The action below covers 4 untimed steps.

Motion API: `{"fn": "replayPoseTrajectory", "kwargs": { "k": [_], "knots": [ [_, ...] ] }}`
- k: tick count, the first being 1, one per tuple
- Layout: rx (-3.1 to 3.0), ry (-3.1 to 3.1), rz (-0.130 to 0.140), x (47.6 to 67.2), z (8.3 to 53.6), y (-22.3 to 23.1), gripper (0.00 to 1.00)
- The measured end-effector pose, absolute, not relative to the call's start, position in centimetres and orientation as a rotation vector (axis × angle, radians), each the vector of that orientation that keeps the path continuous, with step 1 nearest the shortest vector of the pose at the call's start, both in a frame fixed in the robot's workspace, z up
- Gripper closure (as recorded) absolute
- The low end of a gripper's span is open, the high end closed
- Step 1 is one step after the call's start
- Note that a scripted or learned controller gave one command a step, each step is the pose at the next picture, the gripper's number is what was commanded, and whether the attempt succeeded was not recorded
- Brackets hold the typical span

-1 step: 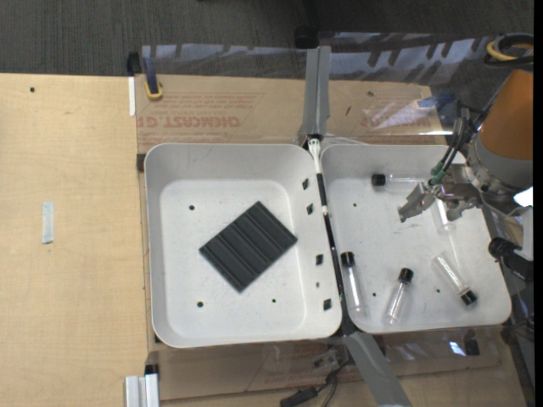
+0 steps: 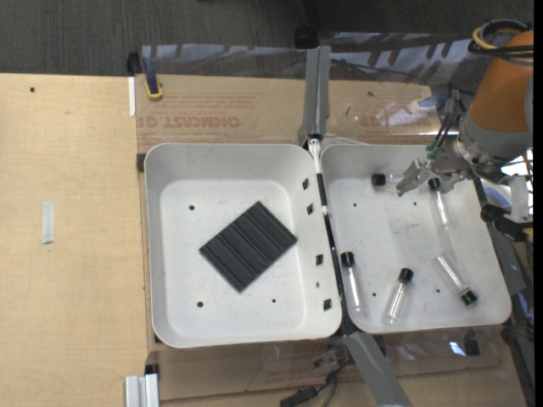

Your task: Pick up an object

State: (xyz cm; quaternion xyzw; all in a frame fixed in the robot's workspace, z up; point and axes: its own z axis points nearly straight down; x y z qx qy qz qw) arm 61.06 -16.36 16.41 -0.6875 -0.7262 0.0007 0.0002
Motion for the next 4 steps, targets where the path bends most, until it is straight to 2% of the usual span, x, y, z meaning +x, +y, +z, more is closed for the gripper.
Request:
{"fn": "replayPoseTrajectory", "kwargs": {
  "k": [1,2,3,4],
  "knots": [
    [-2.176,-2.283,-0.009,66.2,11.6,-20.8,0.00],
    [-2.127,-2.301,-0.010,58.6,9.2,-21.5,0.00],
    [-2.142,-2.299,0.000,58.5,10.1,-22.2,1.00],
    [-2.154,-2.277,0.009,61.4,12.6,-15.4,1.00]
  ]
}}
